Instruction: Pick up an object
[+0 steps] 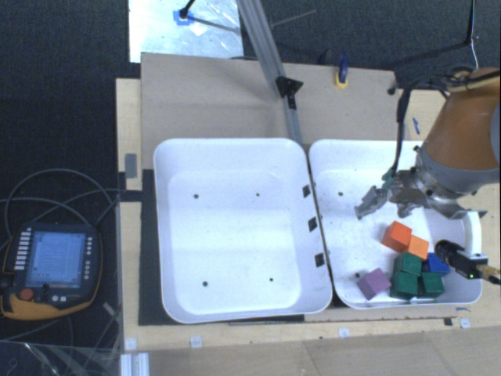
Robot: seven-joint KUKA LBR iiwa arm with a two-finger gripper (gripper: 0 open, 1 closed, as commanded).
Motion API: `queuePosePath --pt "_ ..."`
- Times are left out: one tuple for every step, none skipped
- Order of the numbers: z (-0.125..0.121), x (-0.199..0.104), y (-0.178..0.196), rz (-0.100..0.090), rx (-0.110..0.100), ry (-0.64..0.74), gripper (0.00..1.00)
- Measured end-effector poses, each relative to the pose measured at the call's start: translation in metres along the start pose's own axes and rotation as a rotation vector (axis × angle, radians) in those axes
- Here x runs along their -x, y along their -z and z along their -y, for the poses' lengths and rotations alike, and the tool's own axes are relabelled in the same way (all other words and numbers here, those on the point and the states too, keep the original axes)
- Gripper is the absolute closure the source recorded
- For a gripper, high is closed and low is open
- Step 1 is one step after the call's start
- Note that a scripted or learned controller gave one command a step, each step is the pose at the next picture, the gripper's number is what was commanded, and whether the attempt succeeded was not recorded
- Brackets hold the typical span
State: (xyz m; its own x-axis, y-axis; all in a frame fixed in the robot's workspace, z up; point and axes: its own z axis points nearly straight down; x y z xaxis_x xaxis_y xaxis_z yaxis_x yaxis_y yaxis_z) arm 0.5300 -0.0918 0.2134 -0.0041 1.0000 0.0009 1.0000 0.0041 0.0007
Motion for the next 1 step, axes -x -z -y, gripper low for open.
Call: queuePosePath --pt "-0.0002 0.0001 0.0002 0.000 0.001 -0.001 0.00"
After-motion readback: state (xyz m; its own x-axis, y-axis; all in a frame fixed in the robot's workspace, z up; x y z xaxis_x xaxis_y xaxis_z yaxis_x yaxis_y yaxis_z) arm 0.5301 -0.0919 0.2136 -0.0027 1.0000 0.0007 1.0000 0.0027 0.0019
